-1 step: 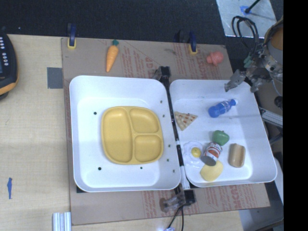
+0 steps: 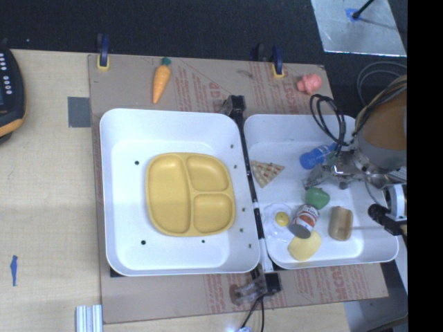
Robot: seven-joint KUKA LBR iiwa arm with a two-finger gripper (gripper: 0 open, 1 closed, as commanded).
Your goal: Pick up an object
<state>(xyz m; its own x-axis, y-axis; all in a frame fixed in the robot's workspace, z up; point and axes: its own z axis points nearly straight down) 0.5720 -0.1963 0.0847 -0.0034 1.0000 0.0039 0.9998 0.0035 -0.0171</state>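
The right bin [image 2: 291,126] holds several small items. A blue bottle [image 2: 313,157] lies near its middle, with a green rounded piece [image 2: 318,198] below it. A pizza slice [image 2: 265,171] lies at the left. Along the front are a small can [image 2: 304,219], a yellow lump [image 2: 304,247], a small yellow ball [image 2: 282,219] and a tan cylinder [image 2: 340,223]. My gripper [image 2: 320,178] reaches in from the right, low over the bin, between the blue bottle and the green piece. I see nothing held in it.
The left bin [image 2: 118,185] carries a yellow divided plate [image 2: 190,193]. Outside the bins, a toy carrot [image 2: 160,80] and a pink lump [image 2: 309,83] lie on the cardboard at the back. Black cables [image 2: 327,116] loop over the right bin's back right corner.
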